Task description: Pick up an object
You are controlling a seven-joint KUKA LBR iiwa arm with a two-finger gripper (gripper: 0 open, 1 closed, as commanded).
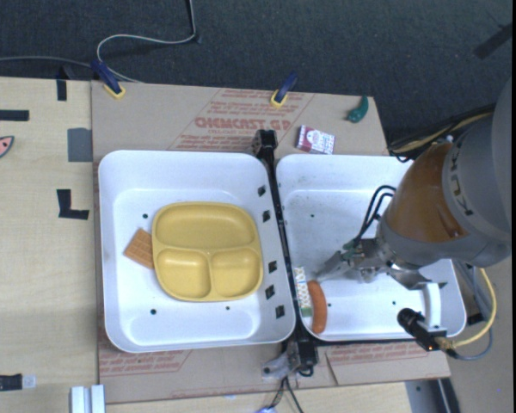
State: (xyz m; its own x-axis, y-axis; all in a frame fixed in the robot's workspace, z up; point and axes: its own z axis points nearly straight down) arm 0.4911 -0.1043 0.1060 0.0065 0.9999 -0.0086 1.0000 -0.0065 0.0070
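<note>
Nearest the camera, along the front of the right bin (370,175), a hot dog toy (317,306) lay lengthwise against the bin's left wall, close to the front corner. Tucked into the wall like that, it would likely give a two-sided grasp little room on the divider side. Just beyond it and to the right, the gripper (351,258) hung low over the bin floor, near the hot dog but apart from it; whether its fingers were open or closed could not be told, since the wrist and cabling hid them, and nothing showed between them. The arm (430,200), with its orange band, reached in from the right and covered much of that bin.

In the left bin (120,179), a yellow divided plate (208,249) sat near the middle, resting partly over a tan flat piece (139,248) that poked out at its left edge. Farther back, on the worktop (34,179) behind the bins, a small red-and-white packet (314,139) lay on the cardboard sheet (172,119) under the bins.
</note>
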